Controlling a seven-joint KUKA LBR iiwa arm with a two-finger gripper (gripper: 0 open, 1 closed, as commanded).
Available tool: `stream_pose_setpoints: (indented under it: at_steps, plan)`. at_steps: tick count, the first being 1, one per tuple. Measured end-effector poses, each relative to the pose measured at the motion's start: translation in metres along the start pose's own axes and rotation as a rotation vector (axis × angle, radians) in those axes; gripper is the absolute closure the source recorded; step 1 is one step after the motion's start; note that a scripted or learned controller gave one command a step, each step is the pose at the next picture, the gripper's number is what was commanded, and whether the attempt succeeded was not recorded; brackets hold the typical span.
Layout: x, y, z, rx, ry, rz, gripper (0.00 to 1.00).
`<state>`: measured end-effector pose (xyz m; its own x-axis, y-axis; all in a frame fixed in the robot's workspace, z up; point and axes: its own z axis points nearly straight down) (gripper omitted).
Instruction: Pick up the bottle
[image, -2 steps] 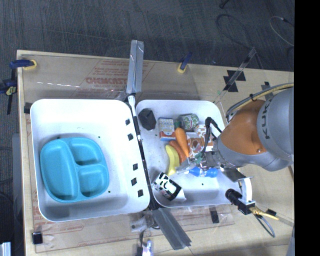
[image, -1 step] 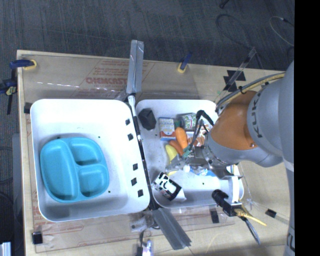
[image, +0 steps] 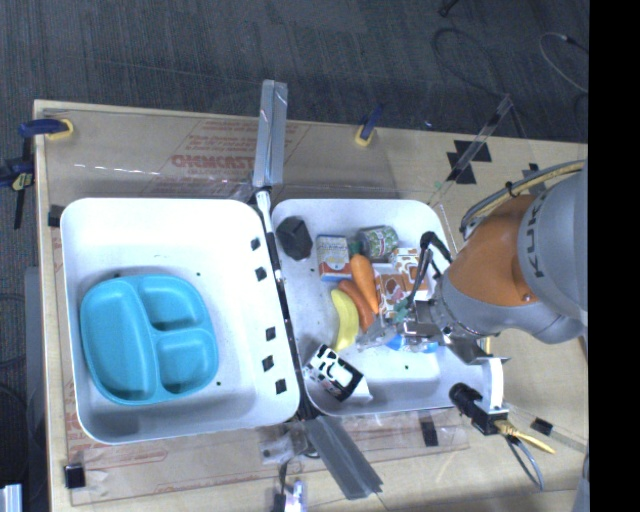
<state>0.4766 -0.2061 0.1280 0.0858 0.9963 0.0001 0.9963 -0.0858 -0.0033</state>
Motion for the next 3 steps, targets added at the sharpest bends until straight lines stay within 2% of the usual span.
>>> stream_pose_setpoints:
  at_steps: [1, 2, 3]
  plan:
    - [0.001, 0.0, 0.037, 0.002, 0.002, 0.091, 0.0]
    - [0.014, 0.053, 0.038, 0.004, 0.002, 0.223, 0.0]
    - [0.016, 0.122, 0.038, 0.005, 0.001, 0.242, 0.0]
